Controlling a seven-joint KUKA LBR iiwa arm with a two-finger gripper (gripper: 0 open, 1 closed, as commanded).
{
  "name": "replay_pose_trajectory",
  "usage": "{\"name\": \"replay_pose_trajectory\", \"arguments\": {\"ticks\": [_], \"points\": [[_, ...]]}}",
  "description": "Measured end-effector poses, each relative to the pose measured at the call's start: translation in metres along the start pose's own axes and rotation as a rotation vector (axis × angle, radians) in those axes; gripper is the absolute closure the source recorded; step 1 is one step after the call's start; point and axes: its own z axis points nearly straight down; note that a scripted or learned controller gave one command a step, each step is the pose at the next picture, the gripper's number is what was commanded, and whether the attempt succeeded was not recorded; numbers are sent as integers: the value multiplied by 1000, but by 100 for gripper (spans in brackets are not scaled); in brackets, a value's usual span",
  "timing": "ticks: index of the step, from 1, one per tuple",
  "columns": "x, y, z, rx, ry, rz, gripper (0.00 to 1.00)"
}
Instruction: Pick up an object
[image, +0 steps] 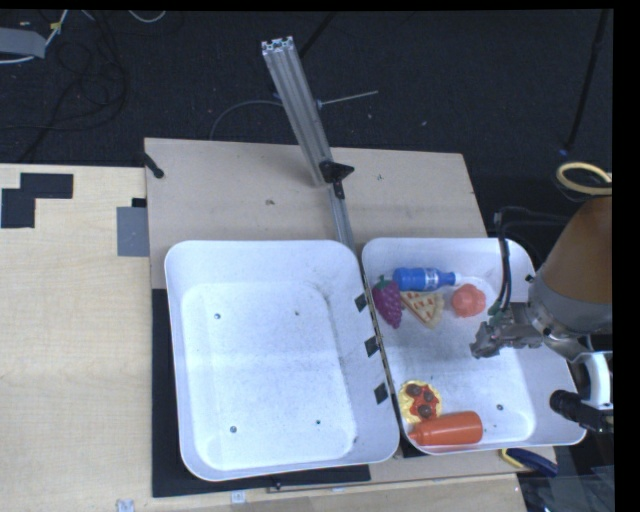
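Reaching in from the right, the arm hangs over the right bin, its orange band and grey wrist above the bin's right rim. Its gripper sits low over the bin's right middle, a dark cluster of metal pointing left; whether the fingers are spread or closed I cannot tell, and nothing can be seen between them. Just up and left of the gripper lies a red ball, near it but apart. Left of the ball is a pizza slice, yellow with red dots, and above that a blue bottle lies on its side with its white cap toward the ball. A bunch of purple grapes lies against the bin's left wall, touching the slice's left end. Down at the bin's near edge, well apart from the gripper, a small yellow toy with dark red spots sits just above an orange-red sausage that lies lengthwise along the rim. The left bin stands beside the right one, their rims meeting in the middle where small black clips sit. A metal rail slants up from the bins' far junction across the bench.
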Motion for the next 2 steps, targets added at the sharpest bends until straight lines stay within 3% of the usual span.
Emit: {"name": "replay_pose_trajectory", "arguments": {"ticks": [2], "points": [[-16, 0, -110, -1, 0, 0, 100]]}}
